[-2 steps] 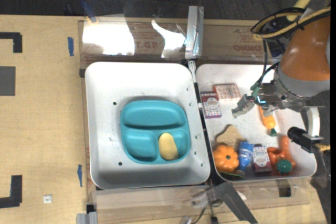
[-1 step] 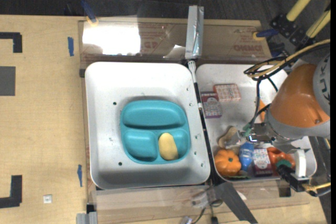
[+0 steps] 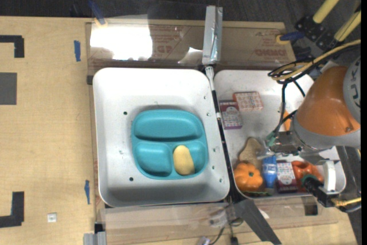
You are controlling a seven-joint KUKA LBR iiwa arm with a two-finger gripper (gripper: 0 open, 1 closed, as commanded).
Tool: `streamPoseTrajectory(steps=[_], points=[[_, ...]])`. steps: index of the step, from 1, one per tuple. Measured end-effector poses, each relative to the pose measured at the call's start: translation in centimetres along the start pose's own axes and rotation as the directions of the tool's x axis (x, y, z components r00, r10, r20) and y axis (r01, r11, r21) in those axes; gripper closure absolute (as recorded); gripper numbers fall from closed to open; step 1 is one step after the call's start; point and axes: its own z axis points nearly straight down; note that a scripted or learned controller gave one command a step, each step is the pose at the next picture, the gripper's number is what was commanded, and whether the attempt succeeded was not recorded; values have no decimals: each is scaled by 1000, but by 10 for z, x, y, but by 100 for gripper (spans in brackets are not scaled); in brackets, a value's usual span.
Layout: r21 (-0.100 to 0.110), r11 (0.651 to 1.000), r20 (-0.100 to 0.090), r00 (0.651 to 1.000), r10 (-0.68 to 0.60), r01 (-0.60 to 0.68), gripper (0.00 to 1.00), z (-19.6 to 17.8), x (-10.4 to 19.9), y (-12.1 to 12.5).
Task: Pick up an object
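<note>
Small pumpkin (image 3: 249, 176) in right bin (image 3: 252, 82); claw (image 3: 279, 149) above clutter, grip state unclear.

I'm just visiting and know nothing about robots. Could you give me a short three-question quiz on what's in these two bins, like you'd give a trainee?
1. True or false: the yellow potato-like object lies in the large upper compartment of the teal tray.
2. Which bin holds the small orange pumpkin: A, the left bin, or B, the right bin?
3. Fill in: the gripper hangs over the ____ bin.

Key
1. False. It lies in the lower right compartment.
2. B. It sits near the front edge, beside a blue and white packet.
3. Right. It is above the cluster of items at the front.
</note>
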Motion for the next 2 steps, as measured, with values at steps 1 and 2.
streamPoseTrajectory(steps=[1,2], points=[[10,991,1,992,130,-130,100,-121,51,33],[13,991,3,992,130,-130,100,-178,32,32]])
